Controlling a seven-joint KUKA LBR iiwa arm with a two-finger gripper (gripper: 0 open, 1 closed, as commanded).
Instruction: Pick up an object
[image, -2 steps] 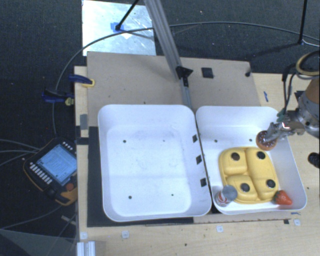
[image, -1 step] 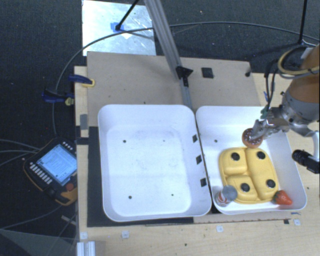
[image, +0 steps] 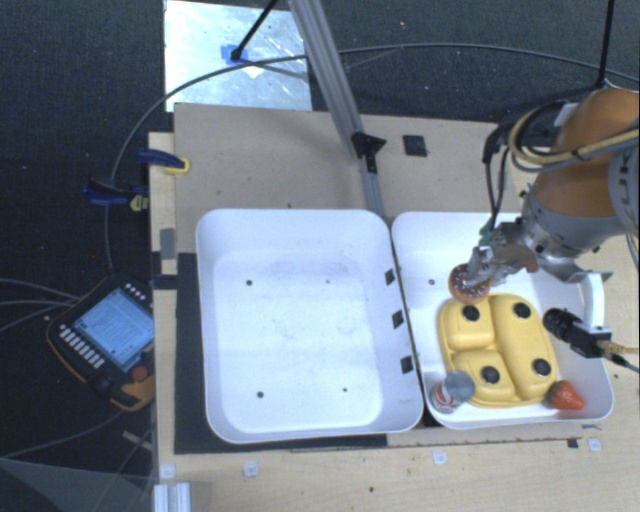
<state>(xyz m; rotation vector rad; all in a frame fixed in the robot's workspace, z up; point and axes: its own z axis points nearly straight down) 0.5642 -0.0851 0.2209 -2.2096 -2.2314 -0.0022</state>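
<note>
Gripper (image: 478, 268) over a small brown ring (image: 466, 284); grip unclear. It looks light, stiff; I'd pinch its rim.

Even, bright overhead light fills the scene. The two shallow white plastic bins (image: 300, 240) look nearly washed out, with faint shadows along their walls. A shiny silver floor panel (image: 235, 60) shows patchy glare. The dark carpet (image: 70, 100) looks grainy, and fine detail is soft throughout.
</note>
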